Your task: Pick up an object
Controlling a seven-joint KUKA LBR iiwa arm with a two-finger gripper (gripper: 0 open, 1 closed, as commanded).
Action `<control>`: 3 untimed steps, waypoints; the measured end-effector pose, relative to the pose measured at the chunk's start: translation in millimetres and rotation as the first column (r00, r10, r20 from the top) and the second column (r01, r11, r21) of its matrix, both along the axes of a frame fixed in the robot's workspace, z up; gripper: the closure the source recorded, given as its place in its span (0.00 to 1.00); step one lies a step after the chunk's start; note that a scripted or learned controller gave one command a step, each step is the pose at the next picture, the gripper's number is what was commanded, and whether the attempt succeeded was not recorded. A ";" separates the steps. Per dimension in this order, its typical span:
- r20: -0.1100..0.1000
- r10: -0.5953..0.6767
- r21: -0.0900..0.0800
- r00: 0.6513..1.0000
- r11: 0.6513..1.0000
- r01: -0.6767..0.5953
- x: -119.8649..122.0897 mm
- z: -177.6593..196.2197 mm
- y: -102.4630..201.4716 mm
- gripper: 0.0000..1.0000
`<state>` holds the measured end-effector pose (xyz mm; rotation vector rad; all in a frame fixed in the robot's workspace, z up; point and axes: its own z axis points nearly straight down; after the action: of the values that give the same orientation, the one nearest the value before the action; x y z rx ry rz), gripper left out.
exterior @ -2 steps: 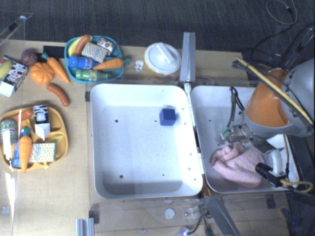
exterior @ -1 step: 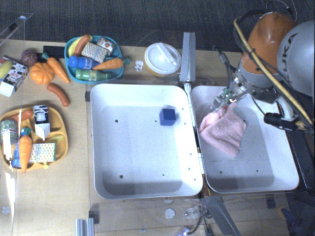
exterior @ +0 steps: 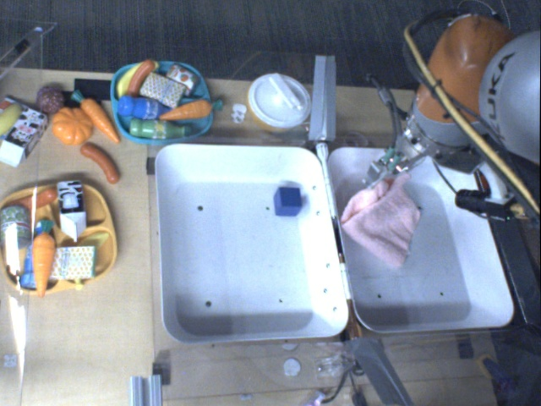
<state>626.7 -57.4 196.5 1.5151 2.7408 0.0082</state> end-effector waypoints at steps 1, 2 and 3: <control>0.000 0.000 0.000 1.000 1.000 0.000 0.0 0.0 0.0 0.00; -0.004 0.129 -0.001 0.992 0.992 -0.129 32.9 -10.4 5.6 0.00; -0.003 0.070 -0.001 0.998 0.998 -0.070 16.8 -99.8 -27.9 0.00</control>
<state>643.5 -85.3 96.7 1.4192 2.7945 0.0053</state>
